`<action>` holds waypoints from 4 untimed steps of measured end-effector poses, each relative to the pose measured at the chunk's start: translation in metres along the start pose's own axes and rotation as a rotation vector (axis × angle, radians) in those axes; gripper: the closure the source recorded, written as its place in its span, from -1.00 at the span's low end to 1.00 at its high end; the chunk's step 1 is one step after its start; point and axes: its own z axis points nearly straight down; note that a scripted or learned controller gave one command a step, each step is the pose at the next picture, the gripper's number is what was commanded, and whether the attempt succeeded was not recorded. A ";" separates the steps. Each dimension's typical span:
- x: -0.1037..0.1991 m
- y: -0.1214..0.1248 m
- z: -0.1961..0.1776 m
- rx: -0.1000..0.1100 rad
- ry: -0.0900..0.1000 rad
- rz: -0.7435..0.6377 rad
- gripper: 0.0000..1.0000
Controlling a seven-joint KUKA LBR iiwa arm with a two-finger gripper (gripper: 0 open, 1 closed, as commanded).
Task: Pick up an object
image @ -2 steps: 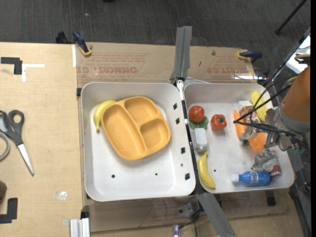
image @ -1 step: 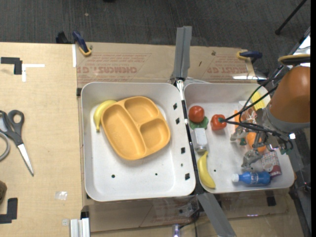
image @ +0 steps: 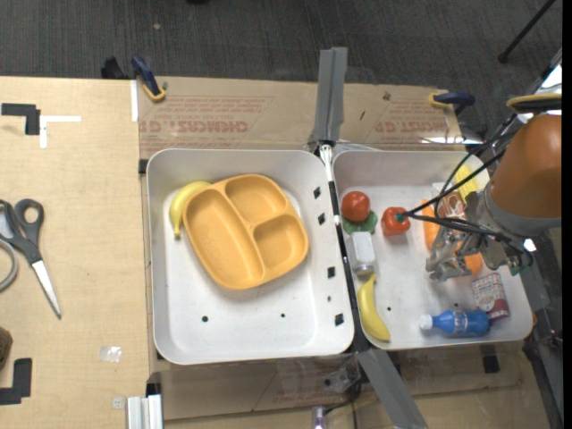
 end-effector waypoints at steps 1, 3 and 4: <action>-0.002 0.045 -0.126 0.000 0.003 0.165 1.00; -0.029 0.038 -0.018 0.000 0.006 0.345 -1.00; -0.094 0.021 0.010 0.001 0.002 0.391 -1.00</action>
